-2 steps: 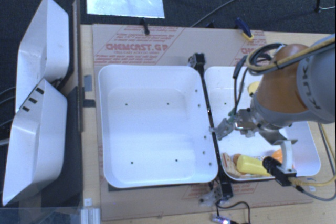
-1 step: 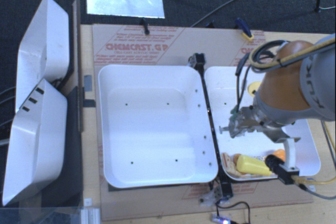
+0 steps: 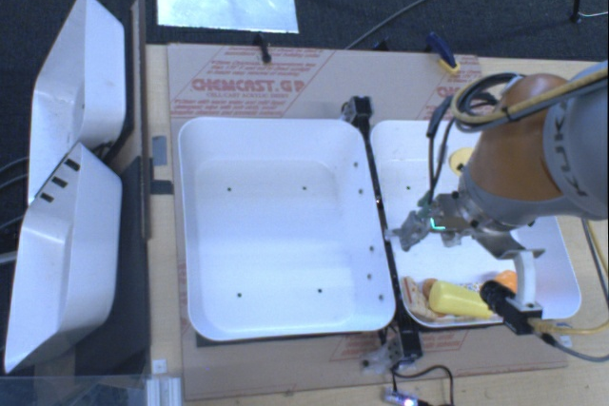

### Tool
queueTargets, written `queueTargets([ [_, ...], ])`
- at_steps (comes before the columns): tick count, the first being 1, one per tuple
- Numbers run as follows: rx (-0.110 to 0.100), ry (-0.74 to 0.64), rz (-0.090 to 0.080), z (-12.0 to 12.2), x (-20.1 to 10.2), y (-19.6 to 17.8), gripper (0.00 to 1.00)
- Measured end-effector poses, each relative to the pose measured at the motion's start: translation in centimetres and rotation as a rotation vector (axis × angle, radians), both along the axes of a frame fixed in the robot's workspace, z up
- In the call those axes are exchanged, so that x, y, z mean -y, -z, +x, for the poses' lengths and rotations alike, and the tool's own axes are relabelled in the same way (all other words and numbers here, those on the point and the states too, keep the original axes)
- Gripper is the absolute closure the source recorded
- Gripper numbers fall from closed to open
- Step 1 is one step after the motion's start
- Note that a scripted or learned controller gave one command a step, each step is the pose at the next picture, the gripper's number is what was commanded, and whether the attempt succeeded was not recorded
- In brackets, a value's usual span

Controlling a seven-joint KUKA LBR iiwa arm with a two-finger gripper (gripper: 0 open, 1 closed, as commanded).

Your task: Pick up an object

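Note:
My gripper point(image 3: 415, 230) hangs over the left part of the right bin point(image 3: 400, 147), close to the divider between the two bins. A yellow object point(image 3: 458, 299) lies at the bin's near edge, below the gripper. A small orange piece point(image 3: 430, 286) sits just left of it and another orange piece point(image 3: 509, 280) just right. A second yellow item point(image 3: 461, 158) peeks out behind the arm at the far side of the bin. The arm's bulky grey and orange wrist point(image 3: 519, 157) covers much of the bin's middle.
The left bin point(image 3: 205, 204) sits beside the right one, with a black clamp strip point(image 3: 376, 195) between them. Two spare white bins point(image 3: 67, 166) lean at the far left. A black part of the arm point(image 3: 504, 304) hangs by the right bin's near rim.

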State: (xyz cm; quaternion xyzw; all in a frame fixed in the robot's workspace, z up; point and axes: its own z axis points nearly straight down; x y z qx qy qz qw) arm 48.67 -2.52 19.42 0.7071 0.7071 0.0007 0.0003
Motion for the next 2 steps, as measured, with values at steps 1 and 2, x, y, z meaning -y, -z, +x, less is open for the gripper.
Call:
queueTargets([
  [1, 0.001, -0.001, 0.0, 0.04, 0.0, -1.04, 1.0],
  [2, 0.001, 0.0, 0.0, 0.03, 0.01, -1.01, 0.0],
])
